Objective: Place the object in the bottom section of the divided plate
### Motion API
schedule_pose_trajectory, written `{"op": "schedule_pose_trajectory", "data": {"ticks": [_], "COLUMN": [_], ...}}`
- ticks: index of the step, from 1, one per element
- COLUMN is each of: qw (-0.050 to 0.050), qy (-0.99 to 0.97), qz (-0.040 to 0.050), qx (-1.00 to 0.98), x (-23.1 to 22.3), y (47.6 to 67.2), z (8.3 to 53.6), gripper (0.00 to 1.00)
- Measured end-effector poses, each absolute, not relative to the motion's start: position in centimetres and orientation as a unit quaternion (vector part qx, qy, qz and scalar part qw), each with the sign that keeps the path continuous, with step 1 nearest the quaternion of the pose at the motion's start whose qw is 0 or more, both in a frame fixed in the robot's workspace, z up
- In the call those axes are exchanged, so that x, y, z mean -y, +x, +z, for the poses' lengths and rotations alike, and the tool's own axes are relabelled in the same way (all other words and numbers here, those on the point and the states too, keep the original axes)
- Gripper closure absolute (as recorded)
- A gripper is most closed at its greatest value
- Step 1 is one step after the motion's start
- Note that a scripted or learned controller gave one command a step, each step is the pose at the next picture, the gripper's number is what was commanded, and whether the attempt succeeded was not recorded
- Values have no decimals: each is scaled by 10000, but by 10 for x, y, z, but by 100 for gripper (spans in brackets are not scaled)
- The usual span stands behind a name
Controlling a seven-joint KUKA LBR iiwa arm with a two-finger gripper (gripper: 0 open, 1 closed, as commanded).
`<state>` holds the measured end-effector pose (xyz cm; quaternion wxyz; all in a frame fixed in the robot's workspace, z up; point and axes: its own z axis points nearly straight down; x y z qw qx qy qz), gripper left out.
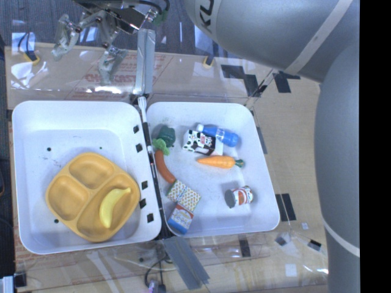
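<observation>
Banana already in divided plate bottom section; prob light, stiff plastic, smooth/curved, so pinch across mid-body; gripper state: can't tell.

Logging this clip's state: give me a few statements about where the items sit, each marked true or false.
1. A banana lies in the yellow plate. True.
2. The plate is in the right bin. False: it is in the left bin.
3. The carrot lies in the right bin. True.
4. The small can is on the plate. False: it is in the right bin.
</observation>
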<state>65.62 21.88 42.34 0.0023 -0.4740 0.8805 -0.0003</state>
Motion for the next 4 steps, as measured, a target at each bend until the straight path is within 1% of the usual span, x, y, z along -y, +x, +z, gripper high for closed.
{"op": "schedule_pose_trajectory", "data": {"ticks": [4], "qw": [21], "qy": [-4736], "qz": [-4], "qx": [-8807], "x": [-218], "y": [656], "z": [423], "gripper": [0]}}
